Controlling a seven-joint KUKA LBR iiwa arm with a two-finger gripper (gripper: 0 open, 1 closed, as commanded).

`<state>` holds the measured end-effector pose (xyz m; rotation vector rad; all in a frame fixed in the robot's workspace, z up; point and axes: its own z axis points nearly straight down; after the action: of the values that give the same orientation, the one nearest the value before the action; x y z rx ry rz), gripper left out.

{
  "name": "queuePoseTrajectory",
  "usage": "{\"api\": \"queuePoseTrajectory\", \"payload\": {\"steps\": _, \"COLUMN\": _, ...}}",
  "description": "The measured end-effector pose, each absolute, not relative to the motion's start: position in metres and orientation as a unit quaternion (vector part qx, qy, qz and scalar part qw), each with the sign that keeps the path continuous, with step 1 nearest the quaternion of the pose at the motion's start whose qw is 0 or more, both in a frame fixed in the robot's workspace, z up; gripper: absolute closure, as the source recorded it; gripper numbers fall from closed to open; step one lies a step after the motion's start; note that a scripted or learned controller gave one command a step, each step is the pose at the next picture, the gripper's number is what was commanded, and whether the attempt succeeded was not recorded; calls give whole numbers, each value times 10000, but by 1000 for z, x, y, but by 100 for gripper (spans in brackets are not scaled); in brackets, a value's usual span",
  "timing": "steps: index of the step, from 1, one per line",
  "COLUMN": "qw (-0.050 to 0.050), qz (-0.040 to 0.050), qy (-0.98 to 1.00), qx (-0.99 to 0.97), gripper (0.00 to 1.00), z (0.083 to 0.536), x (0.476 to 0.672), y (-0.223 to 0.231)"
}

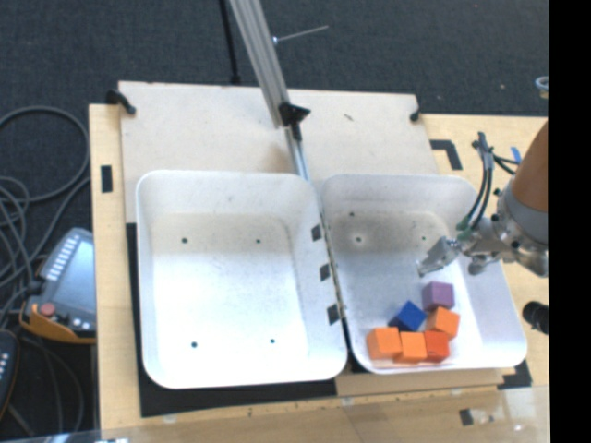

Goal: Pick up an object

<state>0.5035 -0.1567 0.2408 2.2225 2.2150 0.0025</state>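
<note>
Several small cubes lie in the front right corner of the right bin (369, 201): a purple cube (439, 294), a blue cube (407, 317) and several orange cubes (384, 342) packed close together. My gripper (451, 266) hangs over the right bin's right side, just above and behind the purple cube. Its fingers stand apart and hold nothing. One grey finger (431, 261) points down and to the left. The orange-banded arm comes in from the right edge.
The left bin (152, 247) sits beside the right one, and they share a middle rim. A slanted aluminium bar (263, 53) rises from behind the bins. Cables and a pendant (69, 275) lie off the bench at left.
</note>
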Motion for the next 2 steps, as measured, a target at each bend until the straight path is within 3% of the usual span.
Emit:
{"api": "queuePoseTrajectory", "payload": {"steps": 1, "qw": 47, "qz": 26, "qy": 7061, "qx": 7081, "gripper": 0, "z": 129, "x": 492, "y": -185}}
{"api": "queuePoseTrajectory", "payload": {"steps": 2, "qw": 120, "qz": 48, "qy": 7055, "qx": 7086, "gripper": 0, "z": 128, "x": 497, "y": -184}}
